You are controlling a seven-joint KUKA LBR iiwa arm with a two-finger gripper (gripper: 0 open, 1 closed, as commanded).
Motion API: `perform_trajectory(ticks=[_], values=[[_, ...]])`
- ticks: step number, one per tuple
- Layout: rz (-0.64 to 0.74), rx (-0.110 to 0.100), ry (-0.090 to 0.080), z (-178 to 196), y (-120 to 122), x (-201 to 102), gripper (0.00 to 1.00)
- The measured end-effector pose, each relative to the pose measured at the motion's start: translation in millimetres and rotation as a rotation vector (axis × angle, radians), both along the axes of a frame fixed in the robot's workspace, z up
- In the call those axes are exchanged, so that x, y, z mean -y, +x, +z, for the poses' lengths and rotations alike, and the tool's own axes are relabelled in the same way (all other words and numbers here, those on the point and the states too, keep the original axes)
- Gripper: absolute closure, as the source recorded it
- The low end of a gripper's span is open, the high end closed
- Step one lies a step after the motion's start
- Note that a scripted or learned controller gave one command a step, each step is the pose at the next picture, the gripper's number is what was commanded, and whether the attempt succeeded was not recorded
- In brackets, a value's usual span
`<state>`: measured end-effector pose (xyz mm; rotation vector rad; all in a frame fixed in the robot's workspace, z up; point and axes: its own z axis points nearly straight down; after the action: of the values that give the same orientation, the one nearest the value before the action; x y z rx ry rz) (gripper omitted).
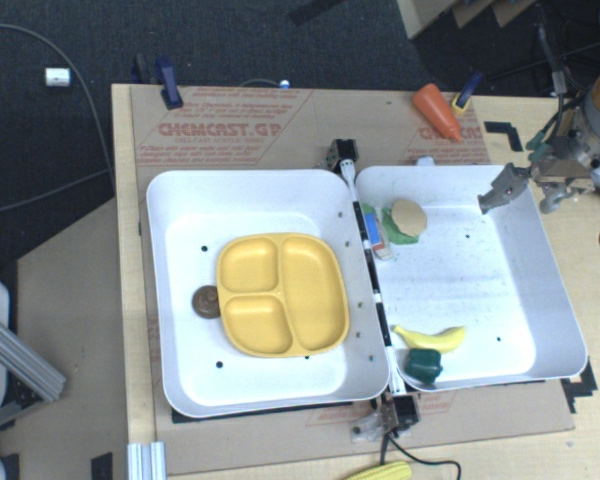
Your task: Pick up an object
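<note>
Desk (230,128) of pale board carries two shallow white bins side by side. The left bin (170,268) holds a yellow divided plate (280,293), with a small brown round piece (206,301) just beside its left edge. The right bin (540,298) holds the likely targets, all along its left wall: a toy burger (406,219) near the top, a blue-and-white packet (375,233) just beside it, and lower down a yellow banana (432,338) touching a dark green piece (424,365). An orange bottle (438,112) lies on the desk beyond the bins.

The step in hand looks like the approach, with nothing grasped yet. The arm reaches in from the right, its jaws (525,190) over the right bin's upper right corner, well apart from every object. They seem spread apart with nothing between them. Next, by my reading, the arm must travel left toward the burger or banana, then descend.
</note>
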<state>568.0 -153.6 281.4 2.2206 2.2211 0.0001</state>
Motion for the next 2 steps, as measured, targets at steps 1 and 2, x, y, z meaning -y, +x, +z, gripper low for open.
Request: perform_trajectory(ticks=[1, 2], values=[[0.001, -0.005, 0.003, -116.3, 50.2, -43.2, 0.00], [0.000, -0.004, 0.002, -191.0, 73.5, -56.3, 0.00]])
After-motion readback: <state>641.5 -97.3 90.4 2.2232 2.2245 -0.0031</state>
